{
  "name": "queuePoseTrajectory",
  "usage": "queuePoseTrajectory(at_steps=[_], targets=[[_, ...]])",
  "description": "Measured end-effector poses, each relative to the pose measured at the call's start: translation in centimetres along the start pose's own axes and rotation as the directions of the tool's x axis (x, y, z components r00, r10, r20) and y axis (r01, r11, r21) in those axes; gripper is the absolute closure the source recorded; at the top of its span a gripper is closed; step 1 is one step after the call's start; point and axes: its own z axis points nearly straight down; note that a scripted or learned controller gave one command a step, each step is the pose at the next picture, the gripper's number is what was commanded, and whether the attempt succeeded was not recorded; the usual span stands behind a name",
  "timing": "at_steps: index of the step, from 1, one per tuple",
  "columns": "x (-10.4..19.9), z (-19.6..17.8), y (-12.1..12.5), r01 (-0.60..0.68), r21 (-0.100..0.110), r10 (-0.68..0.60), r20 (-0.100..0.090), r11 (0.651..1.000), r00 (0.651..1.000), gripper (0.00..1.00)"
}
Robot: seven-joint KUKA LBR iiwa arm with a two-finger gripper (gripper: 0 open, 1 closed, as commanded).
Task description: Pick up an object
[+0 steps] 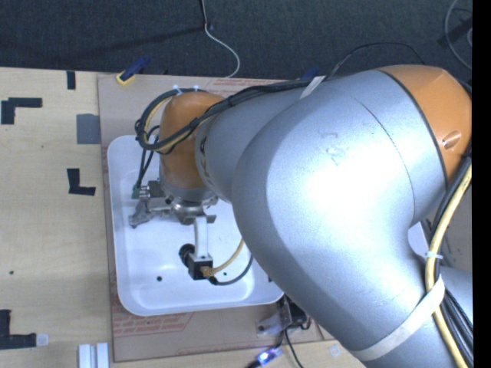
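Camera view has the arm (pixel 337 198) reaching in from the right and taking up most of my picture, its broad grey link lying across the right half of the scene. It bends down at the orange band (pixel 180 148) above the wrist, which sits over the back half of the white bin (pixel 116 205). From there the wrist points almost straight down into the bin. Black cables (pixel 153 129) loop around the left of the band.

Under the band I can see a metal flange (pixel 188 205). The hand (pixel 146 208) pokes out at its left side, low over the bin floor and near the bin's left wall. I am looking at it from above and mostly past the wrist, so I cannot tell whether it is released or clenched. I can make out nothing held in it.

As for an object to pick, the wrist hides the floor directly under the hand, so I cannot tell what lies there. On the bare floor toward the front of the bin is a small dark speck (pixel 159 277), well apart from the hand and nearer to me. It is too small for me to say what it is.

The bin rests on a brown board (pixel 103 129) on the desk (pixel 46 228), which has black tape marks (pixel 77 182) to the left.
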Motion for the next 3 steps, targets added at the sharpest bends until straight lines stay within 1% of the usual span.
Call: queuePoseTrajectory(at_steps=[1, 2, 3], targets=[[1.1, -0.7, 4.8, -0.009, -0.010, 0.009, 0.000, 1.000, 1.000, 0.00], [1.1, -1.6, 4.6, -0.008, -0.005, 0.008, 0.001, 1.000, 1.000, 1.00], [-0.5, -0.6, 5.8, -0.012, -0.007, 0.012, 0.002, 1.000, 1.000, 1.00]])
